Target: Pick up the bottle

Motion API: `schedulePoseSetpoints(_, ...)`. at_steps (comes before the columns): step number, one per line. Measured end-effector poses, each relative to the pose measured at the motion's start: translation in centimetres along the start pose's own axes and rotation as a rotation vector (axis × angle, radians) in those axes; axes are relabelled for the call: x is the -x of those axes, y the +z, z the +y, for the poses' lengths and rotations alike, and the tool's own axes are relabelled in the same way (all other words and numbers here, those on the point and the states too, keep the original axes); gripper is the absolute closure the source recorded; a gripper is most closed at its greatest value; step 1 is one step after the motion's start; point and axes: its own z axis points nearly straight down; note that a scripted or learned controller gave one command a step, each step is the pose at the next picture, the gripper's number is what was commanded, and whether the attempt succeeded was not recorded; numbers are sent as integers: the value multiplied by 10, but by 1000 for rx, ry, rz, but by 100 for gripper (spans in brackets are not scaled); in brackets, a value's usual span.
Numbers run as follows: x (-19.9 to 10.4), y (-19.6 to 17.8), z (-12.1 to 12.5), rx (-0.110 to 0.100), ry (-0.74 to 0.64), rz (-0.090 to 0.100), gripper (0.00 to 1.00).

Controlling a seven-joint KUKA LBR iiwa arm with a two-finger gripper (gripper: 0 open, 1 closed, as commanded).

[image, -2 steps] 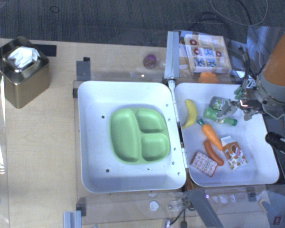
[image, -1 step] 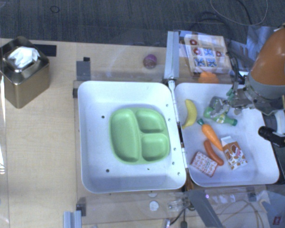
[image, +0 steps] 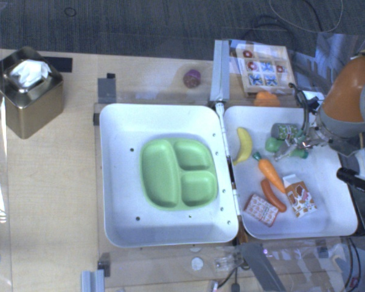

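Observation:
The bottle (image: 278,137) is green and lies in the upper middle of the right bin (image: 344,224), with a darker grey-green part toward the back. My gripper (image: 294,145) reaches in from the right and sits low over the bottle's right end, partly covering it. The view does not show whether the bottle is in its grasp. The orange band of the arm (image: 351,93) is at the right edge.
Also in the right bin are a banana (image: 243,145), a carrot (image: 269,170), a sausage (image: 274,194) and two snack packets (image: 261,209) (image: 300,199). A green divided plate (image: 177,172) is in the left bin (image: 118,224). A tissue box (image: 27,93) stands far left.

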Motion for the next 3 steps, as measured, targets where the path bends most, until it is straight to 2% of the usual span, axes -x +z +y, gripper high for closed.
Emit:
schedulePoseSetpoints(1, 0, -13, 3, 7, -2, -3, 100)
schedulePoseSetpoints(2, -25, -5, -45, -5, 22, 3, 100)
schedulePoseSetpoints(3, -35, -93, -5, 0, -109, 0, 100)
